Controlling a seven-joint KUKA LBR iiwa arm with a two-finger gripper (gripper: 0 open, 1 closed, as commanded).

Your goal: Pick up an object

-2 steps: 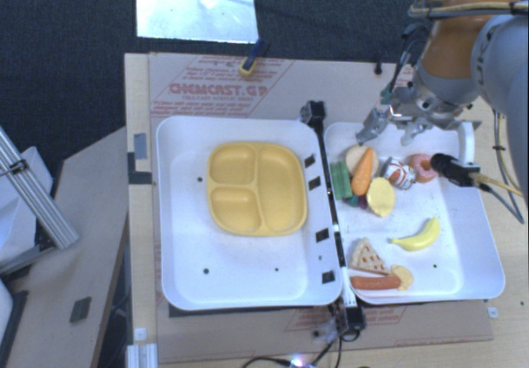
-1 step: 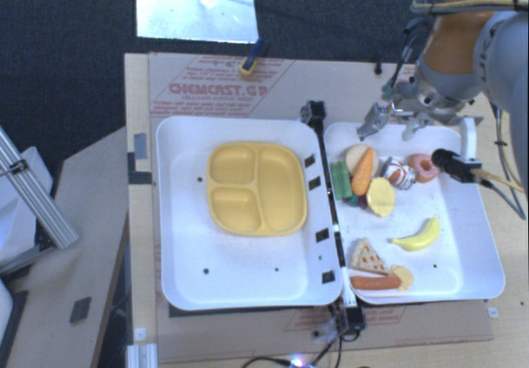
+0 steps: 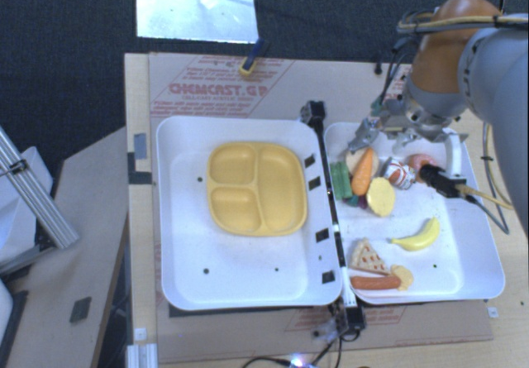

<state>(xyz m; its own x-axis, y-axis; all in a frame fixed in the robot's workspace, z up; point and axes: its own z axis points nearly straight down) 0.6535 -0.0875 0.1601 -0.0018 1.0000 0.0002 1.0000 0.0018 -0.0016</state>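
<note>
carrot looks the nearest thing to grasp

the gripper (image 3: 378,133) hangs over the back of the right bin (image 3: 479,275); i cannot tell its state. the carrot (image 3: 363,174) lies just below it, among other toy food. it seems light, stiff, smooth plastic, so grasp across its middle.

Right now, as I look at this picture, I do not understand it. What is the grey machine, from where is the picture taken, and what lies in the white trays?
The grey machine is a robot arm with an orange band, reaching in from the right. Its gripper hangs over the right bin; nothing visible is held. One fixed camera looks down at a slant. The left bin holds a yellow divided plate. The right bin holds toy food: a carrot, a banana, a pizza slice, a sausage.
</note>
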